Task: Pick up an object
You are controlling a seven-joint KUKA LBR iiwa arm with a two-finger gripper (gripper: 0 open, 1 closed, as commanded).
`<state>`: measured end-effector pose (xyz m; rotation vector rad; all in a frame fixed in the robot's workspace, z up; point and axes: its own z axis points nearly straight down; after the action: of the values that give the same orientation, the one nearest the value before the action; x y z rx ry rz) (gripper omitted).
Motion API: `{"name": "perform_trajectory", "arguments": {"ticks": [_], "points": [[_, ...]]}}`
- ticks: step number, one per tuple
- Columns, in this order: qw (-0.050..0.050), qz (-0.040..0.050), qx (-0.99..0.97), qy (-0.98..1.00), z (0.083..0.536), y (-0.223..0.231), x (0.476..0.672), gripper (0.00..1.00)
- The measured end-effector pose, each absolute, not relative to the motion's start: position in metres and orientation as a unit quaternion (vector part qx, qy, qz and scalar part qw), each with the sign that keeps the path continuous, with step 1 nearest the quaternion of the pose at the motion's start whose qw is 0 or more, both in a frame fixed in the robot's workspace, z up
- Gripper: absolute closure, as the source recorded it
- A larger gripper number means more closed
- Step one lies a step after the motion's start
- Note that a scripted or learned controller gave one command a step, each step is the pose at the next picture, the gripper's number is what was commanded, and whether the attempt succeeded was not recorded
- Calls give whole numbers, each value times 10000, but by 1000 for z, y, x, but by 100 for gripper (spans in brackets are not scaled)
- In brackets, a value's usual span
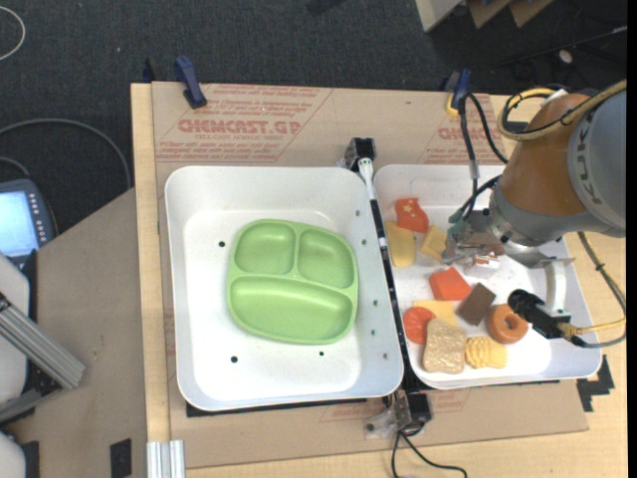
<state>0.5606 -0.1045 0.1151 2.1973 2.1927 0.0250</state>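
You've got a pile of toy food in the right bin (582,364). Going through it: a red-orange piece (409,212) at the top of the pile, a pale yellow piece (400,246) just below it at 6 o'clock, and a tan wedge (433,244) beside that at 3 o'clock. Lower down there's an orange block (450,284), with a brown block (476,303) touching it at 4 o'clock. A glazed donut (509,325) sits just at 4 o'clock of the brown block. Along the bin's near edge you see a red tomato-like piece (418,322), a tan bread slice (444,347) and a ridged yellow cracker (486,352), side by side.

The hand (470,243) is low over the bin, at about 1 o'clock of the orange block and just at 3 o'clock of the tan wedge. You cannot tell if its fingers are apart or together; nothing is visibly held. A black part with a yellow cable (539,312) hangs just at 3 o'clock of the donut.

The arm (557,172) comes in from 3 o'clock, orange band above the wrist.

The left bin (189,267) holds a green divided plate (293,281), lying flat near the middle. Both bins sit on a cardboard-covered desk (249,118) with blue clamps (189,80) at the far edge.
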Motion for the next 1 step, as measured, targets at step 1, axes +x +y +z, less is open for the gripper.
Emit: {"name": "perform_trajectory", "arguments": {"ticks": [1], "points": [[174,75,7076,7063,114,-104,560,0]]}}
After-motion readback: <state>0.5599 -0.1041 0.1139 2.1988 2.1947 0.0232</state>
